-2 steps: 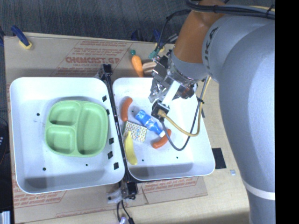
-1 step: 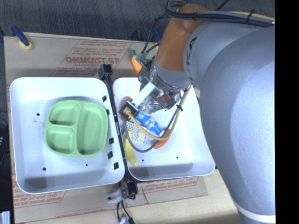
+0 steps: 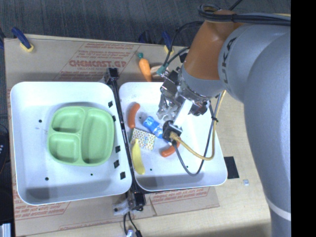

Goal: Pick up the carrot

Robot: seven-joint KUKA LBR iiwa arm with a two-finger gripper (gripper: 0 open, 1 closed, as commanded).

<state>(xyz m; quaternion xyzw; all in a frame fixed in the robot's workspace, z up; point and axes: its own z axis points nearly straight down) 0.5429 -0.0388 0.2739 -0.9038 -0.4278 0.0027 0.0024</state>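
Two white bins side by side, and the gripper (image 3: 164, 111) hangs low over the right bin (image 3: 207, 174). Spread or pressed together, cannot tell from here. The carrot (image 3: 144, 69), orange with a green tip, lies beyond the gripper toward the view's top, outside the bin on the cardboard (image 3: 89, 58), just past the far rim. View-left of the gripper: an orange-red sausage-shaped piece (image 3: 133, 115) and a blue item (image 3: 151, 125). Below it in view, a patterned packet (image 3: 143, 139), a banana (image 3: 138, 160), another orange-red piece (image 3: 168, 151). Well off to view-left, a green divided plate (image 3: 81, 135) in the left bin (image 3: 19, 132).
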